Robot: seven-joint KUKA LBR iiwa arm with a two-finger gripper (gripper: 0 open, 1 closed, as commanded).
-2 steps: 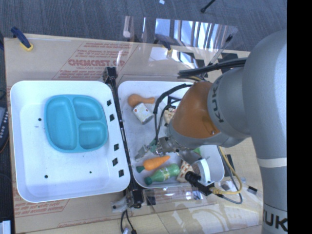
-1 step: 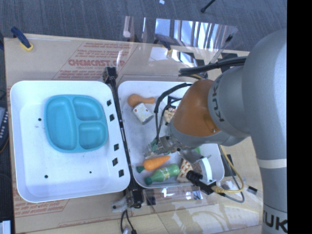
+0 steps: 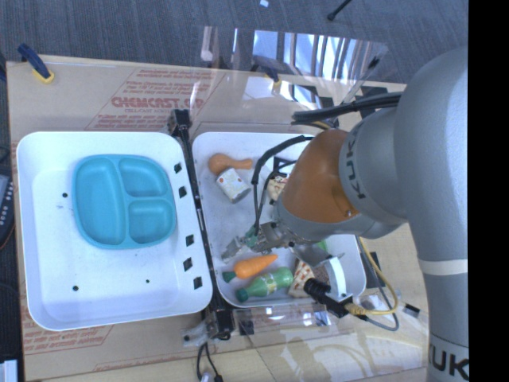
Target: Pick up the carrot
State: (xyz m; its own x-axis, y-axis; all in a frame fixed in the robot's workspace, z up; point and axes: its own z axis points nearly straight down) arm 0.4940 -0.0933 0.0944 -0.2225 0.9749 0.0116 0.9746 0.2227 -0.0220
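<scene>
Red print reading "CHEMCAST" runs across the brown paper-covered tabletop (image 3: 151,94); white letters "KU" mark the large grey arm (image 3: 445,213).

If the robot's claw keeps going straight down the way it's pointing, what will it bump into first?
Probably the carrot. The gripper hangs in the right bin, pointing down just above the carrot's orange body. Depth is hard to judge from this slanted view, so it could land on the bin floor beside it.
</scene>
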